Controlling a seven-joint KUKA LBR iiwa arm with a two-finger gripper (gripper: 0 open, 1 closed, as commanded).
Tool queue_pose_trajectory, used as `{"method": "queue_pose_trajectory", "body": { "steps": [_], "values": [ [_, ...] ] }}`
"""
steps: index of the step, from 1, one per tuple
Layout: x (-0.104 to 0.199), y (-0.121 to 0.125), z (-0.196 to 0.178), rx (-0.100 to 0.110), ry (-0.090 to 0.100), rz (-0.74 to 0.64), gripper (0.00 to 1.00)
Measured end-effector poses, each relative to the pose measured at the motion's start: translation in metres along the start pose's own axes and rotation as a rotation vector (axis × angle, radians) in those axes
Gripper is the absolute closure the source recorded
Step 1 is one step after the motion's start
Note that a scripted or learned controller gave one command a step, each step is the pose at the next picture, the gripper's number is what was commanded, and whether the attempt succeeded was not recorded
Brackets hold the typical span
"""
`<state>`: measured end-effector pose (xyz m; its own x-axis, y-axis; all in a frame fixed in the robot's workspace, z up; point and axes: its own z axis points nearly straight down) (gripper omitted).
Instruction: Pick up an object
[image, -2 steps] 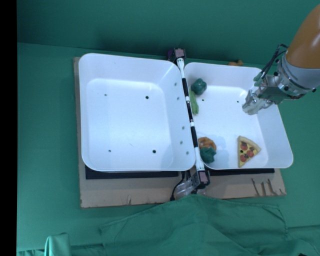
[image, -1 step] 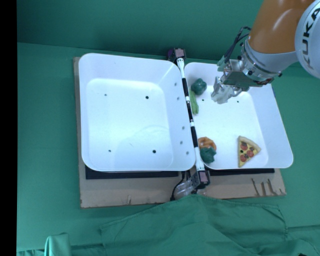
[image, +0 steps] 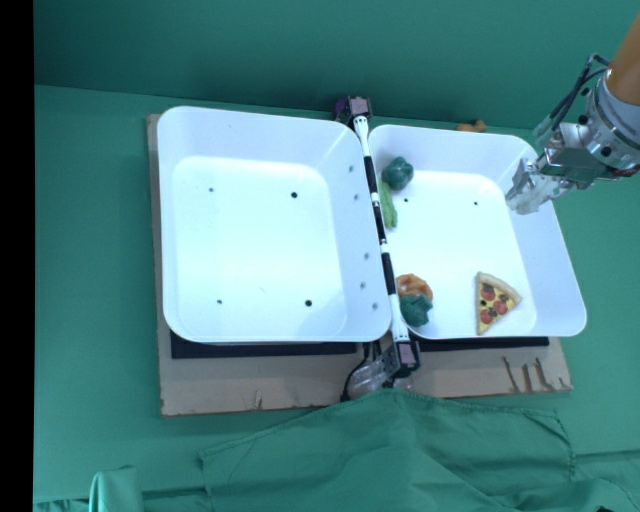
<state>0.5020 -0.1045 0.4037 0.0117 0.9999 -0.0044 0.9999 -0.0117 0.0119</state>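
The pizza slice lies flat in the right bin, near that bin's front right corner, its point toward the front wall. To the left of the slice, against the bin's left wall, an orange piece and a dark green piece sit touching each other. Farther back from the slice, in the bin's rear left corner, rests a dark green leafy toy, with a thin light green strip just in front of it along the left wall. The rest of the right bin's floor is bare white.

The hand hangs over the right bin's rear right edge, well apart from the slice and above it in the view; it has nothing between its tips, and how wide it stands I cannot tell.

The left bin, beyond the slice across the divider, shows a few small dark dots on its floor. Both bins rest on a brown board on the green-draped desk.
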Motion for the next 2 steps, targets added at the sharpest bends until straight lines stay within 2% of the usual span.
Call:
{"method": "queue_pose_trajectory", "body": {
  "steps": [1, 2],
  "values": [
    [0.0486, -0.0363, -0.0121, 0.009, 0.006, -0.013, 1.0],
    [0.0461, -0.0351, -0.0112, 0.009, 0.004, -0.008, 0.0]
  ]
}}
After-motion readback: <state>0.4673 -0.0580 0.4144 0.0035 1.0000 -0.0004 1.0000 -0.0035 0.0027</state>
